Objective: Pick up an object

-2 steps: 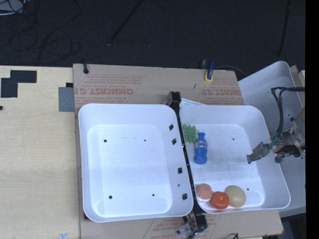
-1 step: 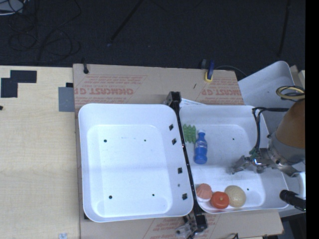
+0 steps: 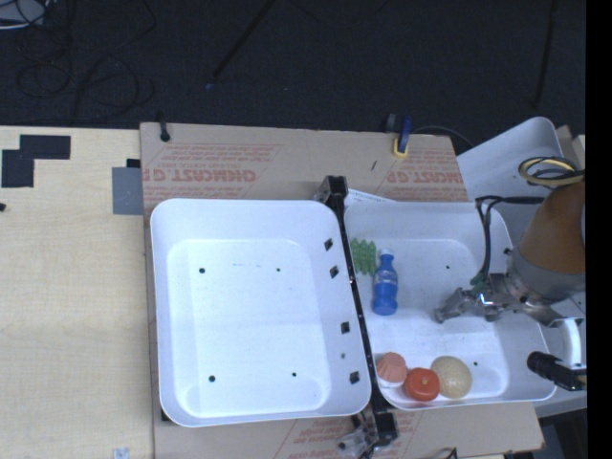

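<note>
Bench view, operator: you see two shallow white bins side by side, the left bin (image 3: 182, 256) and the right bin (image 3: 497, 366). In the right bin, a small blue plastic bottle (image 3: 384, 283) stands near the divider, just beside a green leafy item (image 3: 363, 253). Along the lower edge lie a pink round piece (image 3: 390, 366), a red tomato-like ball (image 3: 422, 383) and a tan round bun-like piece (image 3: 451, 376), touching in a row. The grey metal gripper (image 3: 449, 311) hovers right of the bottle, holding nothing; you cannot tell its spread.

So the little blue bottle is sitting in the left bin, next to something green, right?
Not quite. The camera view shows the blue bottle in the right bin, not the left one. It does sit next to the green thing, as you said.
</note>
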`<state>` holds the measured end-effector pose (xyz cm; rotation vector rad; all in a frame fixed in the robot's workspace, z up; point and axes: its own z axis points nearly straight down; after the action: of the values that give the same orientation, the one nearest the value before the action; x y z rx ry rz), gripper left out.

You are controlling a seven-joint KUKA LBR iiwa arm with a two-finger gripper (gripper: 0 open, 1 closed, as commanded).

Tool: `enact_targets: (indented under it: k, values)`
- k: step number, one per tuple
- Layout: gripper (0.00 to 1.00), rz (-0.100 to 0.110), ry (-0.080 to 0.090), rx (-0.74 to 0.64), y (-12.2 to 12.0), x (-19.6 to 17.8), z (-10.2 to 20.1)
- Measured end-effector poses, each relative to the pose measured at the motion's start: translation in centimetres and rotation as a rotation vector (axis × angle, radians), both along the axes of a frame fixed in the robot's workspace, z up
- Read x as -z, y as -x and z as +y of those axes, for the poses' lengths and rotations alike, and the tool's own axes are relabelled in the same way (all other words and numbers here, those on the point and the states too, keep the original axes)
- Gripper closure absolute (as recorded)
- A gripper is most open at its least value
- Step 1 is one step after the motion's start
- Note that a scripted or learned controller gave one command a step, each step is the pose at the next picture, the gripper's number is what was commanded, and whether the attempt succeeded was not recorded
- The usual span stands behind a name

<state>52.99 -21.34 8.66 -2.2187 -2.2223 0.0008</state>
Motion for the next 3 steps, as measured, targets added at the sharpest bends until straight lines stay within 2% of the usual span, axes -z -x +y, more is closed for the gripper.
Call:
enact_targets:
  k: [1,2,3]
  values:
    - [0.00,0.000,0.000,0.003,-0.1,-0.1,0.0]
    - [0.00,0.003,-0.001,0.002,1.0,-0.6,0.0]
    - [0.00,0.000,0.000,0.001,0.5,-3.8,-0.1]
